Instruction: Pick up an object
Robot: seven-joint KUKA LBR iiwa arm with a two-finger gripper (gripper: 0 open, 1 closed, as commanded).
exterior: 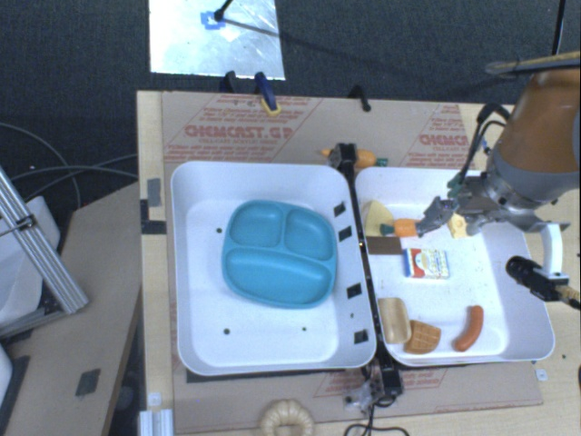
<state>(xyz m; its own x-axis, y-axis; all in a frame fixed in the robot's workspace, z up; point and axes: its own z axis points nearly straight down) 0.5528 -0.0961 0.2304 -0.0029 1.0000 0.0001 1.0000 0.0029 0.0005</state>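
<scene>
The right bin point(536, 334) holds several toy foods. A yellow cheese wedge point(377, 214), an orange carrot piece point(406, 228) and a brown bar point(383, 245) lie at its left side. In the middle sits a red and white carton point(427, 263). Along the front are a bread slice point(393, 319), a waffle point(421, 336) and a sausage point(468, 327). My gripper point(445, 214) hangs low over the bin's back middle, just right of the carrot piece, with a small yellow item point(457, 225) partly hidden beneath it.
A blue divided plate point(280, 252) lies in the left bin point(195, 325). The arm's grey and orange body point(536, 153) covers the right bin's back right corner. A black part point(536, 278) juts over the right rim. Clips line the wall between the bins.
</scene>
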